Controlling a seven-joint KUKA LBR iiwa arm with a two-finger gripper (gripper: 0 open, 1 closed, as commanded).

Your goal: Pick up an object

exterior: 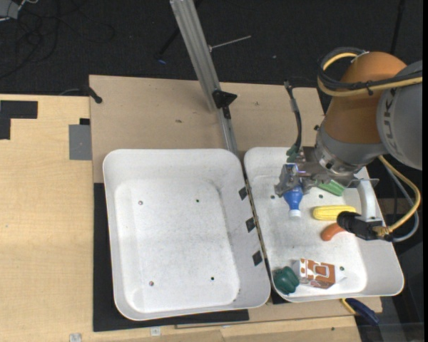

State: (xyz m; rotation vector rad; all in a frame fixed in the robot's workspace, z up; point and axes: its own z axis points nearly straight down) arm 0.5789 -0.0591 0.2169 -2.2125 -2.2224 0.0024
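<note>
Currently, the grey arm [385, 120] is reaching in over the right bin [385, 280], beside the left bin [128, 191]. Its gripper [294, 189] is hanging over the bin's upper part, fingers clamping a blue-and-white bottle [294, 204] with its white cap pointing down. A yellow object [329, 211], an orange object [331, 231], a brown-and-white carton [318, 273] and a dark green object [286, 280] are lying nearer the front wall.

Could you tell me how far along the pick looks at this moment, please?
Done: the arm has reached over the right bin, and the gripper sits low at the blue and white object. In hand: that object lies right at the gripper, though a firm hold cannot be confirmed. Left: lifting it clear. The yellow piece, orange piece and green object lie untouched.
</note>
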